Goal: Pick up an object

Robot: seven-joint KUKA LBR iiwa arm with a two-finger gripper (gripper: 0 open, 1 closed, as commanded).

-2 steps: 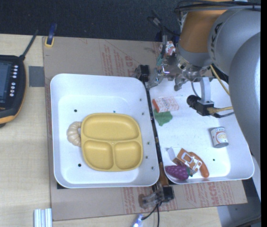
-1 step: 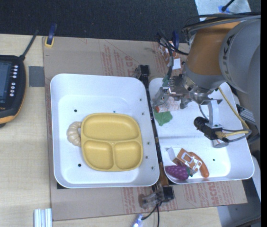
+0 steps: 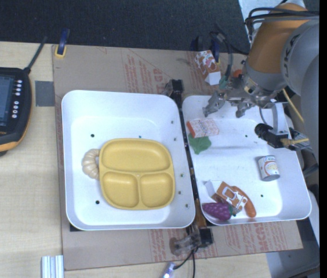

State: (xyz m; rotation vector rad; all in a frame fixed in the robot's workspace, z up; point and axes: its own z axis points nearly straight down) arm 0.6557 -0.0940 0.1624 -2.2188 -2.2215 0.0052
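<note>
- Two shallow white bins sit side by side on a brown cardboard sheet (image 3: 152,68) that covers the pale wooden tabletop (image 3: 18,196); the sheet's faint red printing is too washed out to read.
- At the near edge, a short grooved metal strip (image 3: 52,266) is cut off by the frame, and a dark clamp with a cable (image 3: 189,242) sits just below the gap between the bins.
- In the near corner of the right white bin (image 3: 285,204) lie a purple bunch of toy grapes (image 3: 218,211) and an orange-and-brown printed packet (image 3: 236,198), touching each other; the packet's lettering is too small to read.
- Farther back near that bin's right wall, a small grey tin can with a red-and-white label (image 3: 268,167) lies tilted; its label text is illegible.
- In the left white bin (image 3: 76,114) a yellow three-compartment plastic tray (image 3: 135,172) partly hides a beige ridged shell-like toy (image 3: 90,162) at its left side.
- By the right bin's left wall a green soft lump (image 3: 200,144) touches a red-and-white flat packet (image 3: 202,127), print unreadable.
- Above the right bin's far end hangs the grey metal tool (image 3: 229,104), its fingers spread apart with nothing between them.
- Beyond the bin a small red-and-white carton (image 3: 208,64) stands on the cardboard.
- At the far left an orange-and-black handheld control pendant (image 3: 1,109) is cut off by the frame; its dark screen shows nothing legible.
</note>
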